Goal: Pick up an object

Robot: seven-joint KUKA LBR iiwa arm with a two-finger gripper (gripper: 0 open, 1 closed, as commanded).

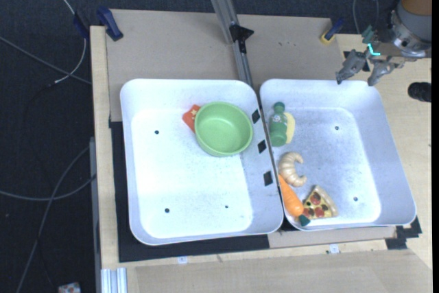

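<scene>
Grey claw (361, 71), fingers spread, above right bin (384, 141) corner.

Even, fairly bright light falls from above, and the two white bins (322, 106) come out pale and faintly bluish without harsh glare. Shadows are soft and short; the green bowl (223, 127) shades its own inner wall lightly. The dark floor (41, 113) around the table (171, 44) stays dim. Detail is slightly soft and grainy throughout, with small items along the bin edge blurred.
</scene>
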